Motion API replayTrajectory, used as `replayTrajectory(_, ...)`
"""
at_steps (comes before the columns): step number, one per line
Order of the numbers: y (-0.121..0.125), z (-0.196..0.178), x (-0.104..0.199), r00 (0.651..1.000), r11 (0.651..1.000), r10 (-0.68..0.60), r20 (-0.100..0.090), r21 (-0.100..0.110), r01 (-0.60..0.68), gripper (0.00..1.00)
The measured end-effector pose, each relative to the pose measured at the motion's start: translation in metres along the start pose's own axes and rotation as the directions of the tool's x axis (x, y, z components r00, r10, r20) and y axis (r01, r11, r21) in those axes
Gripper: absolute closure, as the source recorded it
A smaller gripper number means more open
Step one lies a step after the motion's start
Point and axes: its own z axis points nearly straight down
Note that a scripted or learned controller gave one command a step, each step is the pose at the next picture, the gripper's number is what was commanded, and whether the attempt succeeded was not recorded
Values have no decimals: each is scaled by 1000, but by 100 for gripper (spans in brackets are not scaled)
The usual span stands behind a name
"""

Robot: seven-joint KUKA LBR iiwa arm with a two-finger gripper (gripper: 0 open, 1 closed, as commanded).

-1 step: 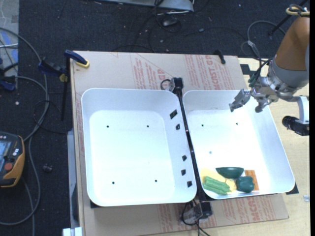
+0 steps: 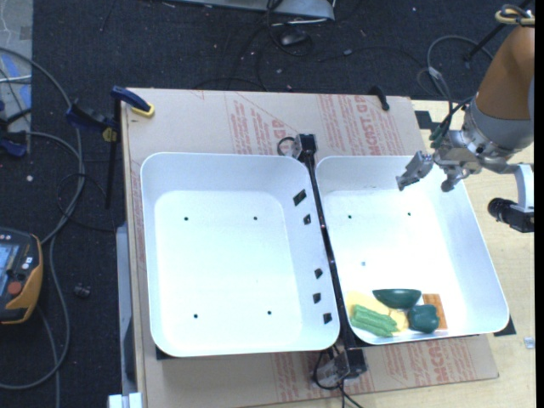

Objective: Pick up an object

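Several small objects lie bunched at the near edge of the right bin (image 2: 463, 228): a ridged light-green piece (image 2: 374, 320), a dark green bowl-shaped piece (image 2: 397, 297), a teal lump (image 2: 423, 319), an orange block (image 2: 435, 301) and a flat yellow piece (image 2: 360, 301). My gripper (image 2: 430, 177) hangs over the bin's far right corner, well away from that cluster. Its fingers stand open with nothing between them.
The left bin (image 2: 161, 228) sits beside the right one, with a black divider strip (image 2: 321, 236) between them. Both rest on a cardboard sheet (image 2: 255, 113). Cables, a blue-and-yellow clamp (image 2: 132, 102) and a handheld controller (image 2: 17, 274) lie around the bench.
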Motion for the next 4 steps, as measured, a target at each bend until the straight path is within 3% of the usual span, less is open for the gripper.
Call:
replayTrajectory(2,-2,127,4,1000,1000,0,-1,6,0,0)
replayTrajectory(3,-2,125,4,1000,1000,0,0,0,0,0)
replayTrajectory(4,-1,114,4,1000,1000,0,0,-1,0,100)
